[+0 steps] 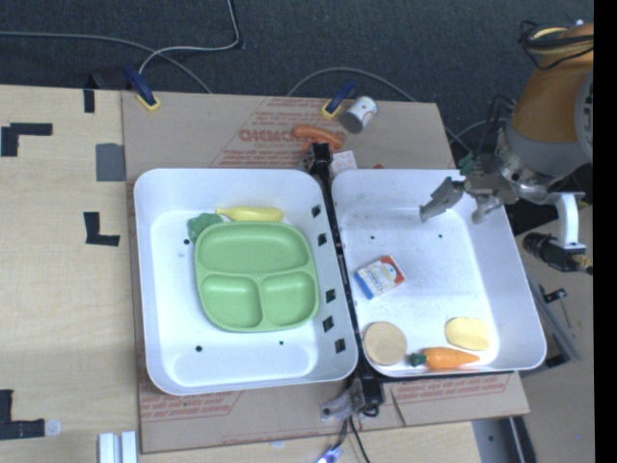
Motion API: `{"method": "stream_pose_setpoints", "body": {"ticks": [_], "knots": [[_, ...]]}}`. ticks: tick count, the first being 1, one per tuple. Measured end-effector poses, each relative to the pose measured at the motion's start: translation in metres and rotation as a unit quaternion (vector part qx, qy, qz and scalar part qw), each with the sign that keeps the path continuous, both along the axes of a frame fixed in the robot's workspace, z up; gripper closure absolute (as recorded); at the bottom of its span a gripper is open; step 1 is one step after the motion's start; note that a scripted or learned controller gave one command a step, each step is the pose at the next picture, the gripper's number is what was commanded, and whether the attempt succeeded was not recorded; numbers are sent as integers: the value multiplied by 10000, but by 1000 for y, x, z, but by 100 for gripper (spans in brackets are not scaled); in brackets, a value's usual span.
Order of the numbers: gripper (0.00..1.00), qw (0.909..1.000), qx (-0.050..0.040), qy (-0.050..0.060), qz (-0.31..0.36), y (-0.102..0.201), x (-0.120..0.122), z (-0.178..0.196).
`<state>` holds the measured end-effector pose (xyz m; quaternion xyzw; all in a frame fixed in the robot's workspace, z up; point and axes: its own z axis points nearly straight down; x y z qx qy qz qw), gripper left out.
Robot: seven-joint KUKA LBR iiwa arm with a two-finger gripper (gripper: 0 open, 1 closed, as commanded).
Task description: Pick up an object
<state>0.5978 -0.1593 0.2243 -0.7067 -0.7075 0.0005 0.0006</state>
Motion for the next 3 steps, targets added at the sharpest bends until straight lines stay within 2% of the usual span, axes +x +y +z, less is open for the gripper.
{"method": "stream_pose_setpoints", "body": {"ticks": [1,2,3], "knots": [[0,10000,4,8,4,33,-13,-67],[0,10000,-3,-14,0,57,-5,-138],[0,10000,-5,-18,-1,60,5,-138]]}}
